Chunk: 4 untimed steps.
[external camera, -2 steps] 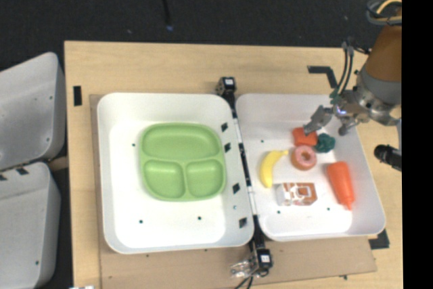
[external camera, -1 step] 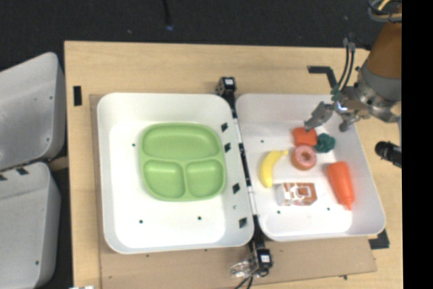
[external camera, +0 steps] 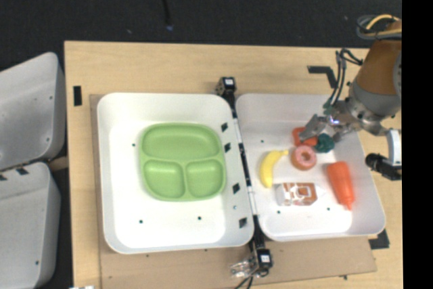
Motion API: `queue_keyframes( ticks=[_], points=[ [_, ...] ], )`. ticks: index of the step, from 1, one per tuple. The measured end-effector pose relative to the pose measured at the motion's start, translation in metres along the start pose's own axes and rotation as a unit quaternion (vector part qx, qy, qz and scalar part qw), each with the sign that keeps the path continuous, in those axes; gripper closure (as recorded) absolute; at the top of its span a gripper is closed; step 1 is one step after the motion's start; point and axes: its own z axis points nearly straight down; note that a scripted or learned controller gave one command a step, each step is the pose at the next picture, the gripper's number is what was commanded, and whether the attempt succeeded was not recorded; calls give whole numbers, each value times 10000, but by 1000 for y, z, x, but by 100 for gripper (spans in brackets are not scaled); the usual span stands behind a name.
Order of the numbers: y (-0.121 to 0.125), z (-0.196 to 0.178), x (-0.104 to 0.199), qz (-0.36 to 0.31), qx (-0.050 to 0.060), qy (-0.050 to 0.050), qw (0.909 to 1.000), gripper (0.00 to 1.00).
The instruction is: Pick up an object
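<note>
Gripper [external camera: 323,132] low in the right white bin [external camera: 270,112], upper right part, arm coming in from the right. Metal fingers splayed toward the lower left; whether they are open or closed, cannot tell, the tips blur into the objects beneath. Nothing seen between them.

Directly under the tips: a small red rounded object [external camera: 300,135] and, touching it on the right, a small dark teal piece [external camera: 327,143]. Either could be the target; can't say which.

Just below: pink ring-shaped toy like a doughnut [external camera: 304,158], lying flat. Left of it, a yellow plastic banana [external camera: 270,166], curved, long axis running roughly up-down, upper tip bending toward the ring. Below the ring, a flat orange-and-white printed packet [external camera: 297,194], long axis left-right. To the right, an orange plastic carrot [external camera: 342,183], long axis up-down with a slight lean, narrow end toward the bin's near edge.

Left white bin [external camera: 115,213] holds a green three-compartment plastic plate [external camera: 181,160].

Progress, my reading: reach done, gripper at grasp height over the red/teal pair. Closing, securing and lifting all remain. Nothing raised off the bin floor yet.
</note>
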Motion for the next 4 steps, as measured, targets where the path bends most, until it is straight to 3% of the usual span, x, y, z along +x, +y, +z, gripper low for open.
queue_keyframes(
  ticks=[1,2,4],
  points=[
    [1,46,-3,9,-32,-14,10000,0],
    [1,35,-3,7,-36,-10,10000,100],
    [3,-74,-4,-16,-46,-1,10000,100]
  ],
)
